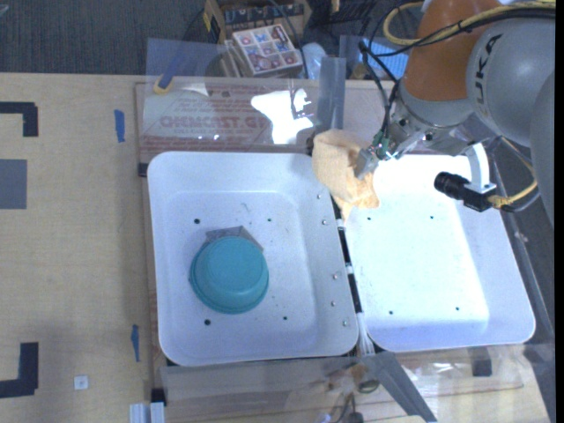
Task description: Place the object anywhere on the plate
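Yellow, soft-looking material point(345, 173), most likely a cloth or a sponge-like piece, hangs crumpled at the end effector point(370, 159), above the ridge where the left bin point(167, 183) meets the right bin point(515, 311). Its upper right corner sits at the tip of the end effector and the rest droops below, which suggests it is gripped there; the fingers themselves are hidden behind wrist and fabric, so their opening cannot be judged.

Handling assessment: the item appears light, limp and non-fragile. It will sag and swing, and may drape over an edge on release. A pinch on a bunched fold should hold better than a flat edge.

Teal plate point(230, 274), bowl-like in profile, rests in the left bin, well apart from the cloth.

Legible writing: partial letters "UK" on the grey arm point(515, 60). A printed panel point(216, 122) behind the bins carries reddish lettering, washed out by glare and unreadable.
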`<state>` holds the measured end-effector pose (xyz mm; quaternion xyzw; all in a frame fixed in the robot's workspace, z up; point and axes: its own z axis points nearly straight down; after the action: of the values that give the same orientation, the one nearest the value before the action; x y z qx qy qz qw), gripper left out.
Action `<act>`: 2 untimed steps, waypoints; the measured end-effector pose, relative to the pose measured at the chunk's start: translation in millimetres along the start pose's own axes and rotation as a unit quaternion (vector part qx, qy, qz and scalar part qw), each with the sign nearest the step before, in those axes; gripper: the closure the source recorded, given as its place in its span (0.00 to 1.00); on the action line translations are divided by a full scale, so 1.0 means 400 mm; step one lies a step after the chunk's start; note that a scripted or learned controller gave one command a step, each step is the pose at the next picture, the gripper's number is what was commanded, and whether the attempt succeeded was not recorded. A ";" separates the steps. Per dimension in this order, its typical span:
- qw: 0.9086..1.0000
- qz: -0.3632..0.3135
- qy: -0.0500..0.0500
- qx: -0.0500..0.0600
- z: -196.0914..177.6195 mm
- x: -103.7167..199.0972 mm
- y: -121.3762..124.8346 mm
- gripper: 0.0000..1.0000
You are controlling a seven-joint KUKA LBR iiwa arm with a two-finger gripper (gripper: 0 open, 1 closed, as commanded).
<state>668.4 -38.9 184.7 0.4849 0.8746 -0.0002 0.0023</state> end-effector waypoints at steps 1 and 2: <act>1.000 0.025 0.002 0.001 -0.031 0.258 -0.055 1.00; 0.999 -0.038 0.001 0.000 -0.002 0.443 0.071 1.00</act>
<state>598.6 126.6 184.9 0.4509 0.8926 0.0005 0.0011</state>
